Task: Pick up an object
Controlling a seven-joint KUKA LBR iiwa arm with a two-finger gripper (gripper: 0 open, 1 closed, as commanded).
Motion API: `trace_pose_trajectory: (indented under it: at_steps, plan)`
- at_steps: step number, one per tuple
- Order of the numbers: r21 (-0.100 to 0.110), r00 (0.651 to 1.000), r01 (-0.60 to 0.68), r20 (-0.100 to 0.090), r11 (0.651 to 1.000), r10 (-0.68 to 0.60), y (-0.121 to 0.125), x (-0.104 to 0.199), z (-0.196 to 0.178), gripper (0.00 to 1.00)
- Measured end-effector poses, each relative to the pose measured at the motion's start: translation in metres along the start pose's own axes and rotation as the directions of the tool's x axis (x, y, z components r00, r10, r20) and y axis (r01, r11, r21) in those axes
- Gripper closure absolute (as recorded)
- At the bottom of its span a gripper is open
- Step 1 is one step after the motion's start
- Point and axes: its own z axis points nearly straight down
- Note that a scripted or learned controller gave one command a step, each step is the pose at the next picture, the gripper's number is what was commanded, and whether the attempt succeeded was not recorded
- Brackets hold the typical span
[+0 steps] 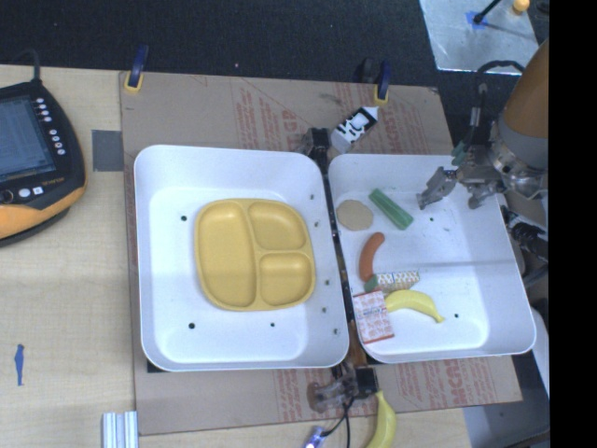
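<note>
gripper (438,191) open, holding nothing, upper right of frame | green stick (390,207) just left of it | looks light and stiff | grab across its middle

Glossy white plastic bins (168,343), matt yellow plastic tray (254,253) (smooth), brown cardboard sheet (252,110), pale wood bench (56,325)

Teach pendant (33,161) at bench's left edge
</note>
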Motion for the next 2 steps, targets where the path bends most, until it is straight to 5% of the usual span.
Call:
trace_pose_trajectory:
  at_steps: [1, 2]
  plan:
    - [0.002, 1.0, 0.002, 0.001, 1.0, -0.002, 0.018, 0.059, 0.061, 0.0]
    - [0.001, 1.0, 0.0, 0.002, 1.0, 0.0, -0.002, 0.07, 0.105, 0.0]
